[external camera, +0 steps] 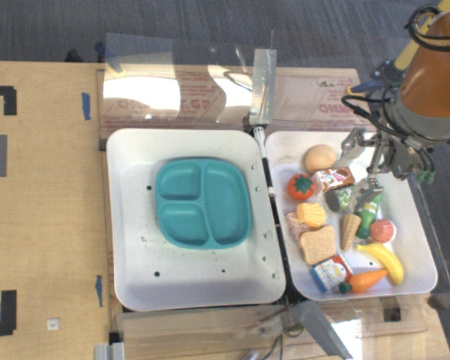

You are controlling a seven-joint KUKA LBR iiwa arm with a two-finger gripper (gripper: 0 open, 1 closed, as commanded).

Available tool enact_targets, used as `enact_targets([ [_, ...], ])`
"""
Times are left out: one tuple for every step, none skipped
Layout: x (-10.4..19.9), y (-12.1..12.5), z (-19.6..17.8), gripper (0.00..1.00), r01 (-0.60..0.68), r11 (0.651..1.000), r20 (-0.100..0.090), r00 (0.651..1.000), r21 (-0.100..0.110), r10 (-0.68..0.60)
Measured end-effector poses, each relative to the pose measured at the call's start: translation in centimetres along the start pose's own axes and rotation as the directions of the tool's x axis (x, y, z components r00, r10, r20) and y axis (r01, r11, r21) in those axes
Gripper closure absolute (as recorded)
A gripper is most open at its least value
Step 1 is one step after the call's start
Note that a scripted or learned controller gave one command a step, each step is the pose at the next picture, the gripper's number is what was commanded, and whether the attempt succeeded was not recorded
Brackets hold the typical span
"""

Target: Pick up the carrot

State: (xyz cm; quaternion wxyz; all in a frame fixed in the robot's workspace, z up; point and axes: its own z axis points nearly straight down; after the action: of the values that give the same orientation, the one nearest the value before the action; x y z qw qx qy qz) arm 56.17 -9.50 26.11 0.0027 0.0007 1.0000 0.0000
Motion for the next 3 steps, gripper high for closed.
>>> enact_targets([
  [7.6, 4.0, 6.3, 0.00, -0.159, 0.987, -0.006, 0.987, -0.001, 0.159],
  [3.4, 5.4, 7.6, 0.00, -0.006, 1.000, 0.001, 1.000, -0.001, 0.006],
  [3.1, 1.0, 13.3, 0.00, 0.142, 0.990, 0.013, 0.990, 0.002, -0.142],
])
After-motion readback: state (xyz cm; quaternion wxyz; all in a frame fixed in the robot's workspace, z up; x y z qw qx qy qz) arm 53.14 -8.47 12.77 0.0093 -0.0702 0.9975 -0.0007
